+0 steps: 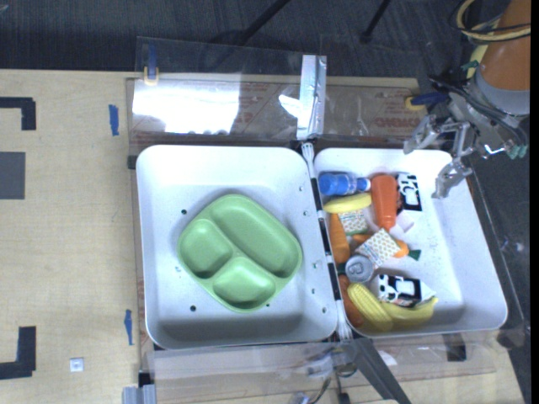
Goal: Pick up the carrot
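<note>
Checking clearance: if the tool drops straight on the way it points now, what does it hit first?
Probably bare floor of the right bin near its far right corner. The tool hangs right of the carrot, off the pile, though depth is unclear.

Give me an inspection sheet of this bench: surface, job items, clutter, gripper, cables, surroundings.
Surface: wooden bench bearing two white bins side by side, left bin and right bin.
Job's things: carrot in the right bin, lying near its far left part, beside a blue bottle.
Clutter: green divided plate in the left bin; banana, small packets and a metal can piled along the right bin's left side.
Grippers: gripper over the right bin's far right corner, apart from the carrot.
Cables: yellow hose looped by the arm.
Surroundings: dark floor; clear panel behind the bins.
</note>
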Robot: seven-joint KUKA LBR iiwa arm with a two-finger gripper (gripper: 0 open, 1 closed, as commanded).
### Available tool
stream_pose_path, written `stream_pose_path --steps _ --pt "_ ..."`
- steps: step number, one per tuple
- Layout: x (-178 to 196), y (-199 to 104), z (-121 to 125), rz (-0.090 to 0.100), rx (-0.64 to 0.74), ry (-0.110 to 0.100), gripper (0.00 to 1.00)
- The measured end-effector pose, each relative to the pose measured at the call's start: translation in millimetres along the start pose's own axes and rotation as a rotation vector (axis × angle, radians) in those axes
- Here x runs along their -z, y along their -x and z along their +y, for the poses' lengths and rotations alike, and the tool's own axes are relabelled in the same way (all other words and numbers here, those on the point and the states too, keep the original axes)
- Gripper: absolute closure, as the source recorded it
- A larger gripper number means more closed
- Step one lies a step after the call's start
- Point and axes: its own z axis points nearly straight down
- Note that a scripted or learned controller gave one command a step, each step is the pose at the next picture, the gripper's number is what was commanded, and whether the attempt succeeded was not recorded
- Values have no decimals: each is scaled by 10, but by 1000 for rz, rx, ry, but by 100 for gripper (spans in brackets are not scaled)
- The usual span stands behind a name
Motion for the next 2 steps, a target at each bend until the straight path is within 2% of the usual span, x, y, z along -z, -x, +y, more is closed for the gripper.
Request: stream_pose_path --steps 1,2 --pt "-640 159 250 2 445 4 0" --pt "-801 225 475 3 776 5 0"
